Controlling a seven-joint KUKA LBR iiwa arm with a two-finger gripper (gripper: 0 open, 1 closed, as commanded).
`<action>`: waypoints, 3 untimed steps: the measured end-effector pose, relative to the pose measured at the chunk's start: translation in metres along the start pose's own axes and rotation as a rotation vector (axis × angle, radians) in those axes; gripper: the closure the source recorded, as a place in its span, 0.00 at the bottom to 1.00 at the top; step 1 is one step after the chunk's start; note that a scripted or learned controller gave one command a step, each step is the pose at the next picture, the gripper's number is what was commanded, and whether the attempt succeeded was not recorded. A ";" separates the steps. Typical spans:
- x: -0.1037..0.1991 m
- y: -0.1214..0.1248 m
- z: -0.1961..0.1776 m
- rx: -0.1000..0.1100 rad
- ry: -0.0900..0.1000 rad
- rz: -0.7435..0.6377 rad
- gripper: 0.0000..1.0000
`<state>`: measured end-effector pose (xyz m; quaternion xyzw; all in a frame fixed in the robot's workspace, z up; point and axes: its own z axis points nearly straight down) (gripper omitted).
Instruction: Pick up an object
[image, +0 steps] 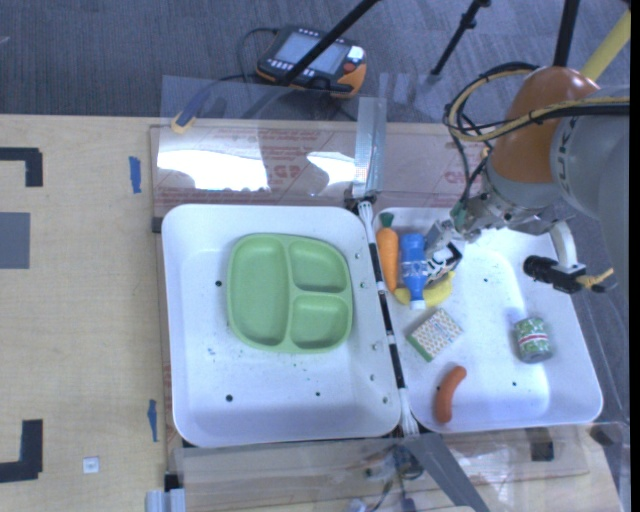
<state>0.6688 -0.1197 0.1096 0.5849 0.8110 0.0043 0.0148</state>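
Camera view: arm reaches in from right, gripper (447, 252) low over right bin (560, 395), upper-left area, just above blue bottle (412, 262) and yellow banana (432, 292). Can't tell how far its tips are apart, or if anything's between them. Carrot (387, 255) lies along bin's left wall. Patterned box (434, 333) mid-bin, sausage (449, 392) below it, green can (534, 338) to the right. Left bin (190, 400) has green divided plate (290, 292).
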 end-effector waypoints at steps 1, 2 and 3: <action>0.017 -0.026 -0.001 -0.023 -0.005 0.261 0.00; -0.023 0.000 0.002 0.005 0.026 0.095 0.00; 0.022 -0.014 -0.055 0.023 0.015 0.213 0.00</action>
